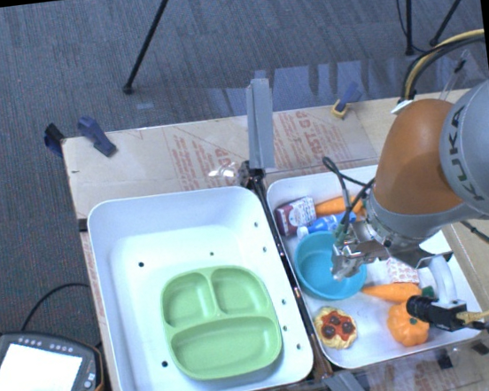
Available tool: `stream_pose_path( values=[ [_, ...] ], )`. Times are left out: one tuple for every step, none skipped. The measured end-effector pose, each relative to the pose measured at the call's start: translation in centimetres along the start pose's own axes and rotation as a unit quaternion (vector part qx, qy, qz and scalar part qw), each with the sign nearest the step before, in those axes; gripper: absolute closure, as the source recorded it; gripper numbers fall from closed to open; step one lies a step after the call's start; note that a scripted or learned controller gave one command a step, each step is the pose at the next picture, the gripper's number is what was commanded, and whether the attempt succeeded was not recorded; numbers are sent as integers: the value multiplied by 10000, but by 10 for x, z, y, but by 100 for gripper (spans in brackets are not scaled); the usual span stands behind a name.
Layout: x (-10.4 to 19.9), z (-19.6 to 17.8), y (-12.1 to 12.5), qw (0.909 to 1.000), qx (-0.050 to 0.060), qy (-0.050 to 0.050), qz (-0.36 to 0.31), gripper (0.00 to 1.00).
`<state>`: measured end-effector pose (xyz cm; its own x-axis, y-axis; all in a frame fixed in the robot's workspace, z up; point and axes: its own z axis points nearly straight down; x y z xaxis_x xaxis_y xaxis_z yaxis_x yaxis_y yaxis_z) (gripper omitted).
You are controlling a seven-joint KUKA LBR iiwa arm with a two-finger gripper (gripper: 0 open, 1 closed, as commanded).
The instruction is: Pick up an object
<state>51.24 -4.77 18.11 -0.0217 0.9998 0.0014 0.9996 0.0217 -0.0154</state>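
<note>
Blue plastic marks the bowl (326,269) in the right bin (372,352), where the end effector (347,261) is placed at its right rim. Nothing is seen lifted, so the pick is judged undone. Whether anything is gripped cannot be told; the bowl looks round and shallow.

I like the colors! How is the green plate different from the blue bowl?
The green plate is flat with three compartments; the blue bowl is round and deeper. The plate lies in the left bin, the bowl in the right bin among toy food. The plate looks bigger.
</note>
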Motion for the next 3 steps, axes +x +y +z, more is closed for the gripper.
stream_pose_path(
  values=[
    [11, -2, -1, 9845, -31, 1, 1752, 100],
    [-7, -3, 32, 9232, -24, 5, 3843, 100],
    [-48, 8, -39, 8842, -10, 13, 4670, 100]
  ],
)
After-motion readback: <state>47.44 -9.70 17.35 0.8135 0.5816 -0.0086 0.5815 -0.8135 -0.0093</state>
